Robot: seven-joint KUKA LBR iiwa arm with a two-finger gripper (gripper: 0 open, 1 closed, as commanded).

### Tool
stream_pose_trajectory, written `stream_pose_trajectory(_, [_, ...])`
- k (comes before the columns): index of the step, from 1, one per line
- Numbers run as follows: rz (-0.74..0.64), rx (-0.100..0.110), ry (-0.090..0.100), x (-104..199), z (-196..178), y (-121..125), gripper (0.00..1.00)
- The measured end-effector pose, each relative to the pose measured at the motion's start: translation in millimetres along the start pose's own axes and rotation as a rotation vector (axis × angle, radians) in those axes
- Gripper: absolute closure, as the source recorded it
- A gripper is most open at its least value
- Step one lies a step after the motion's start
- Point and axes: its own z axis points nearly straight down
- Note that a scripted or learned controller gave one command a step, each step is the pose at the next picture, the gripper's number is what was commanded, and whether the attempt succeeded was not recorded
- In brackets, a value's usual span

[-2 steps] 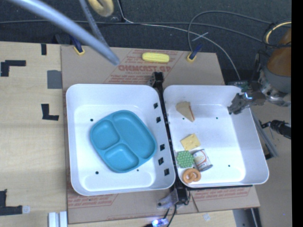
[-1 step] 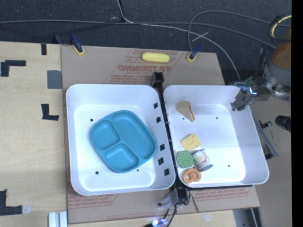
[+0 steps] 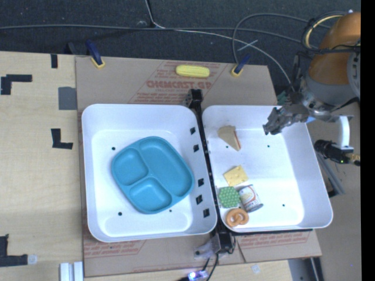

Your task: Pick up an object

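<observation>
Wedge (image 3: 230, 137) lies nearest in the right bin (image 3: 293, 174), apart from the rest; the hand (image 3: 274, 125) hovers beside it, grip state unclear. Drop straight down, straddling its narrow sides.

Single fixed cam, mounted above the tabletop (image 3: 35, 157), looking down at a slant. Mid-range: both white bins, left bin (image 3: 94, 174) and right bin (image 3: 304, 174), fit fully in frame, dark floor along the top. Arm (image 3: 331, 69) enters from frame right.
</observation>
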Motion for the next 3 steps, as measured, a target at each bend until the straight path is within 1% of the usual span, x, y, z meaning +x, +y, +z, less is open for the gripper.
stream_pose_trajectory(2, [0.0,-0.001,0.001,97.8,-7.9,7.0,1.0])
stream_pose_trajectory(3, [-0.001,-0.001,0.001,152.0,-14.3,22.5,1.0])
